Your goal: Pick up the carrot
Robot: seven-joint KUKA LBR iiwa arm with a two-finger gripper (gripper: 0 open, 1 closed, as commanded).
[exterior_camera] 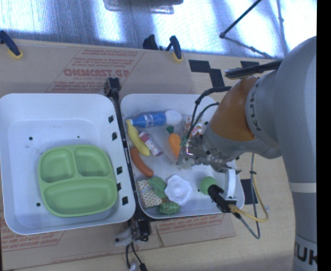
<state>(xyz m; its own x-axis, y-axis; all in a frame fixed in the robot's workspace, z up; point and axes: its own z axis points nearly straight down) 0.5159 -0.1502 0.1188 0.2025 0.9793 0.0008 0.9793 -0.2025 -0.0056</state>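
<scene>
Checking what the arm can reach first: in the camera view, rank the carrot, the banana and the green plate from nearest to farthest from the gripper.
1. Carrot, right bin, just left of the gripper.
2. Banana, same bin, near its left wall.
3. Green plate, left bin, farthest.

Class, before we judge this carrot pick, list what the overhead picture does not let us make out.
- Gripper: in the camera view, too small and cluttered by cables to tell how it stands, or whether it touches the carrot.
- Right bin: its right side is covered by the arm.
- Small can beside the banana: label too small to read.
- Arm: cut off by the frame's right side.
</scene>
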